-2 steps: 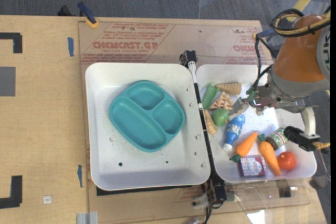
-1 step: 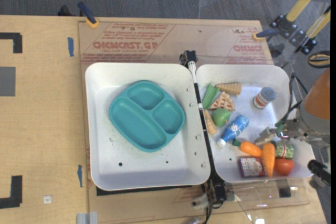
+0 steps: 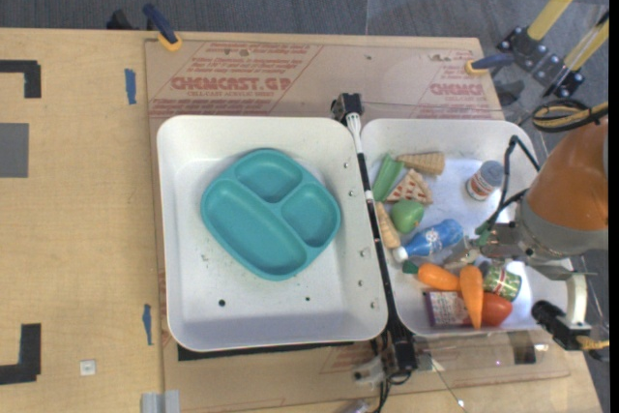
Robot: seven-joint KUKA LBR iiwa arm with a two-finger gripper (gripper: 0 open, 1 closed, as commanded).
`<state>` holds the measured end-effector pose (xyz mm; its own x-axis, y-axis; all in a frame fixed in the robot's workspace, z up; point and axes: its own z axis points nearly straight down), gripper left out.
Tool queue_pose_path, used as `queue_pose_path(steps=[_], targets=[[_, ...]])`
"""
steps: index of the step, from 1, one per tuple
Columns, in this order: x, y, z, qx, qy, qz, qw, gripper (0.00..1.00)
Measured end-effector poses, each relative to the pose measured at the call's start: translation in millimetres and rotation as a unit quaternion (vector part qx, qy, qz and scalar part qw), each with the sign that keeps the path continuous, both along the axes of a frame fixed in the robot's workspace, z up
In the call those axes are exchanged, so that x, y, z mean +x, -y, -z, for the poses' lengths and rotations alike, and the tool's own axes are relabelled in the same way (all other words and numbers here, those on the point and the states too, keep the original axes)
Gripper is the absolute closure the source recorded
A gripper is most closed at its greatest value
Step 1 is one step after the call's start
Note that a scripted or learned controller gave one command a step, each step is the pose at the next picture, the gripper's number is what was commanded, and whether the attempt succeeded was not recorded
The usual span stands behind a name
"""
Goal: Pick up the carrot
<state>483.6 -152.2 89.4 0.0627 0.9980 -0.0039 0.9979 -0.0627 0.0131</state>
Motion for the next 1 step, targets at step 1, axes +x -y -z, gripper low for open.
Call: queue_pose_path(steps=[1], targets=[[2.3,-47.8,-0.6,-0.0012,0.004,-0.006,1.0000,0.00]])
